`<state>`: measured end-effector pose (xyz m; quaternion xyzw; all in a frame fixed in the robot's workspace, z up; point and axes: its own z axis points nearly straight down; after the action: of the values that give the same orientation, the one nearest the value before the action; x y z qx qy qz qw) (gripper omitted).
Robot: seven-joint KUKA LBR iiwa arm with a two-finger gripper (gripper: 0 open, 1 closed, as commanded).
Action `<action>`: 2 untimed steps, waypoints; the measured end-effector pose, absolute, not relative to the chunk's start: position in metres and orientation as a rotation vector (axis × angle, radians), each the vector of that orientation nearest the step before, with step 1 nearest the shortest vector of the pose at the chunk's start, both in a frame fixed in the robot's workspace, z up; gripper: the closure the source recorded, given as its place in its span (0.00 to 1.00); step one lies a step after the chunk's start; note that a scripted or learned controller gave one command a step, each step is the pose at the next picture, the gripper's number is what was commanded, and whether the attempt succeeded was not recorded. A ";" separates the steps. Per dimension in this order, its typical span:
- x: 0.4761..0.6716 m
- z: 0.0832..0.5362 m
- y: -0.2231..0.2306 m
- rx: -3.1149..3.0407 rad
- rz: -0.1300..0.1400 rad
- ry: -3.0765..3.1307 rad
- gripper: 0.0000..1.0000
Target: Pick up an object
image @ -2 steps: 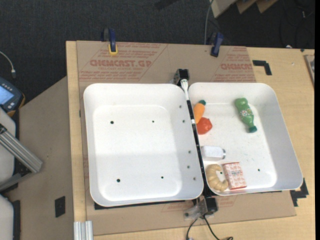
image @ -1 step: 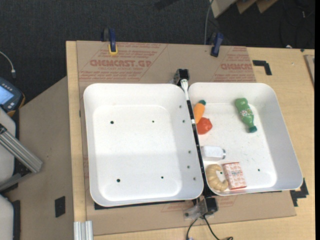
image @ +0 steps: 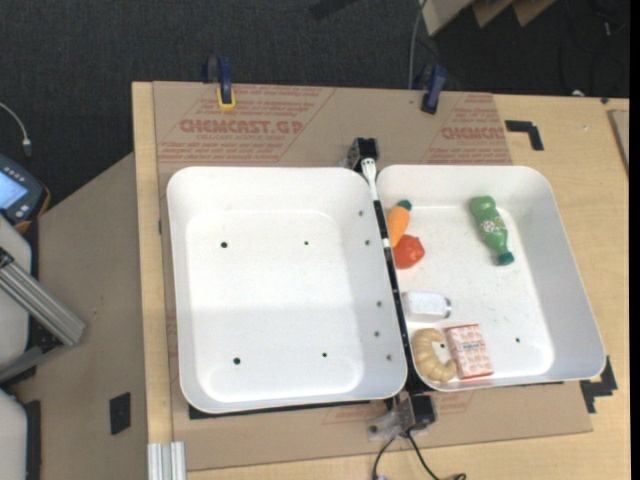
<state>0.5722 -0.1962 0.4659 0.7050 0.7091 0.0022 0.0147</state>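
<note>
Two shallow white plastic bins sit side by side on a brown cardboard sheet [image: 290, 133] printed with red lettering, and their inner rims touch along the middle. The left bin [image: 270, 308] shows a bare white floor marked by four small dark dots.

Everything that could be picked up lies in the right bin [image: 545, 298], mostly along its left wall. At the far end is a small orange carrot-shaped toy [image: 399, 222], and a red lumpy piece [image: 409, 254] touches its near tip. Further toward me lies a small white rounded block [image: 425, 305]. In the near left corner a tan ring-shaped pastry toy [image: 430, 356] rests against a little red-and-white printed box [image: 469, 353]. A green plastic bottle-shaped toy [image: 491, 230] lies on its side, well apart from the others, toward the far right.

Two blue clamps [image: 433, 86] pinch the far edge of the cardboard. As for the claw, I cannot tell whether it is open or closed.
</note>
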 end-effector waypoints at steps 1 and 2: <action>0.573 0.477 -0.196 2.190 0.008 2.204 1.00; 0.574 0.488 -0.196 2.185 0.009 2.202 1.00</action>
<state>0.5735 -0.1963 0.4875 0.7041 0.7098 0.0029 0.0199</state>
